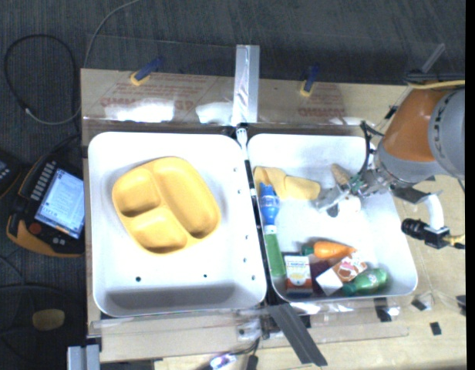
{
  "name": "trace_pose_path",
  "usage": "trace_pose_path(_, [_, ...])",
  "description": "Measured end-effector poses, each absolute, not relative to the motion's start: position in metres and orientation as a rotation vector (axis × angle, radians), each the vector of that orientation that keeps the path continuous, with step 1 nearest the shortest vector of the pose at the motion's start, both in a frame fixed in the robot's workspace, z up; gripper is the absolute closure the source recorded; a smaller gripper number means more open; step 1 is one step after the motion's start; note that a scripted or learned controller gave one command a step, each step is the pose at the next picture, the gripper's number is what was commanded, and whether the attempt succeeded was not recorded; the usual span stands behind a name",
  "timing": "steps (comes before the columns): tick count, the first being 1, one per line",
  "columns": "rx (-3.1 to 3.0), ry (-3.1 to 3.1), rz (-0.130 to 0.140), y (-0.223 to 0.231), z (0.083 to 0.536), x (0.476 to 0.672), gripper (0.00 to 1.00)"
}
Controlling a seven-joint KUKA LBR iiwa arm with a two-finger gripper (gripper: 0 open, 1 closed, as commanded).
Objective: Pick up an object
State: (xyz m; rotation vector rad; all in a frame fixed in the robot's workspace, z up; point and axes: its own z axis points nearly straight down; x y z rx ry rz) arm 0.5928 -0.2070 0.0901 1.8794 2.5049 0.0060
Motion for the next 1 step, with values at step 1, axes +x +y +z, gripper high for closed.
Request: trace_pose_path(1, [1.877,2.507,0.009,-0.2054,0.0989,0.5934,1.0])
